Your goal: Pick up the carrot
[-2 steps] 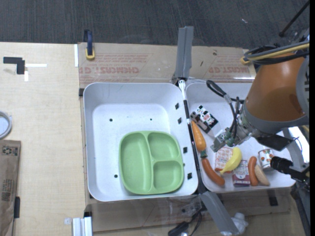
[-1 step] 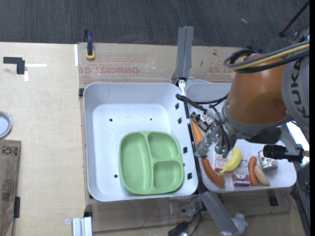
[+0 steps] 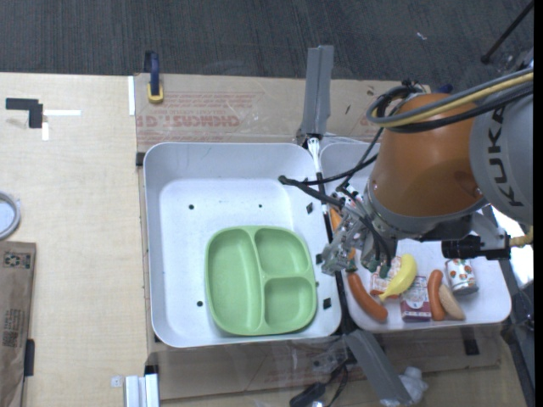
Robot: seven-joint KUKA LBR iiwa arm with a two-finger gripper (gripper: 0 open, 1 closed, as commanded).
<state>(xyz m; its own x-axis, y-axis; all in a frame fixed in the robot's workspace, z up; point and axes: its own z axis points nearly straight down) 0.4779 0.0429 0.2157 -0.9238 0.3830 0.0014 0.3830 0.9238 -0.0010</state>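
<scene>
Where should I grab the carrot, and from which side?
Take the carrot from straight above, closing across its narrow width a little below its middle. It lies flat and slanted in the right bin, near the left wall, and the banana crowds its upper end. The pincer hangs over that end.

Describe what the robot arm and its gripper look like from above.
The arm is grey with black KUKA lettering and a large glossy orange band above the wrist. Black cables loop over its top. The gripper is a cluster of dark metal parts and thin wires.
</scene>
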